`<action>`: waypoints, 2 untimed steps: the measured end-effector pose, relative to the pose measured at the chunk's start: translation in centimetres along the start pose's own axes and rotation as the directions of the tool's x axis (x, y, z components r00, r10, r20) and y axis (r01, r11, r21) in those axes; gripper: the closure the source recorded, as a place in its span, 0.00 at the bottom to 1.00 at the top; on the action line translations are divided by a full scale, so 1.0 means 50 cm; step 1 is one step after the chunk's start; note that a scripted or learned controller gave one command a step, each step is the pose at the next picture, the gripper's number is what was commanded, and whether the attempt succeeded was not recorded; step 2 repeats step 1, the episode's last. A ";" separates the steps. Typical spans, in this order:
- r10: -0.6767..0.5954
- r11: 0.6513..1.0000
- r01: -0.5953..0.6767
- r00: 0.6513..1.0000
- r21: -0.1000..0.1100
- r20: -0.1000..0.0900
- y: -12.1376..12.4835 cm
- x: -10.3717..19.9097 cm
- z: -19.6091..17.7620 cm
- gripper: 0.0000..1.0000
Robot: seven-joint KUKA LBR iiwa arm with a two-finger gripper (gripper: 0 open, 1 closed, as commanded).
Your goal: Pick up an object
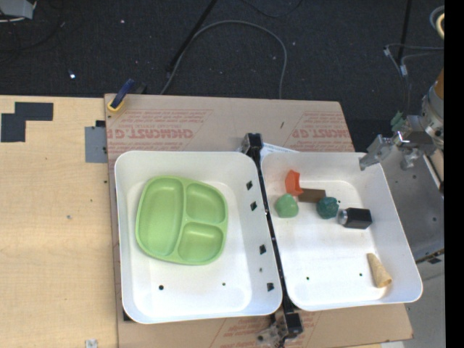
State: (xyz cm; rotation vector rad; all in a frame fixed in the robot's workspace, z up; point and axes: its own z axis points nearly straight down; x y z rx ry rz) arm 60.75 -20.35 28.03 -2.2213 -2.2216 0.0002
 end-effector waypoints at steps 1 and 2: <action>0.001 1.000 -0.001 1.000 0.012 -0.003 -0.049 -0.019 0.310 0.00; 0.001 1.000 -0.001 1.000 0.012 -0.003 -0.049 -0.019 0.310 0.00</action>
